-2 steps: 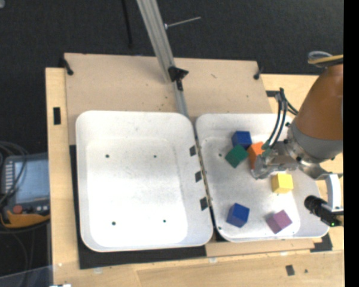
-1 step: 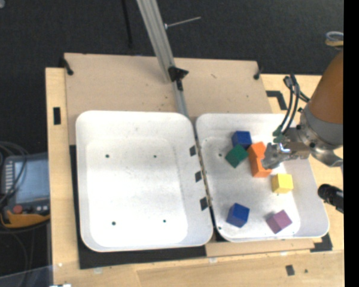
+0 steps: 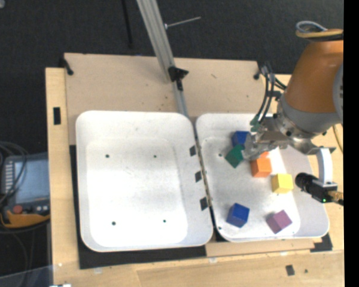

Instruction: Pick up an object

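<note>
Camera view: pincer (image 3: 251, 151) grip state unclear; green block (image 3: 234, 156) just beside its tip.

Two white bins (image 3: 137, 178) sit here, with two blue blocks (image 3: 238, 214) and one each of green (image 3: 234, 156), orange (image 3: 261, 165), yellow (image 3: 281, 183) and purple (image 3: 279, 220).
</note>
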